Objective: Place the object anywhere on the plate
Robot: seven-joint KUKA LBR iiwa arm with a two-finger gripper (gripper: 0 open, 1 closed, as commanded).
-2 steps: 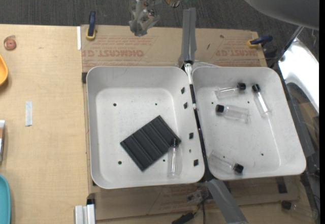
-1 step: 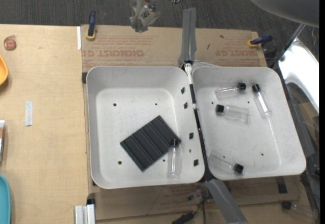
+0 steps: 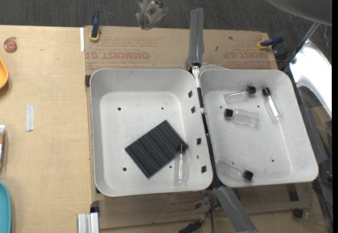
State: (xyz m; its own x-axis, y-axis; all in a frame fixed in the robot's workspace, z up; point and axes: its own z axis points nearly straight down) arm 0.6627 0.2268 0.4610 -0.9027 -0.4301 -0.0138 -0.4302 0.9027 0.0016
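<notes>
Black and ribbed, the plate (image 3: pixel 157 148) lies at a slant on the floor of the left bin (image 3: pixel 105 89); 1 clear vial (image 3: pixel 180 165) with a black cap rests beside the plate's lower right edge, its cap end touching or overlapping that edge; 4 more vials (image 3: pixel 243 117) lie scattered in the right bin (image 3: pixel 296 137); the gripper (image 3: pixel 150 0) hangs high beyond the bins' far side, above the cardboard (image 3: pixel 142 49), and whether its fingers are apart or together cannot be told.

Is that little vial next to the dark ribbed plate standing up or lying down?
Lying down. The vial rests on its side on the left bin's floor, black cap touching the plate's edge.
</notes>
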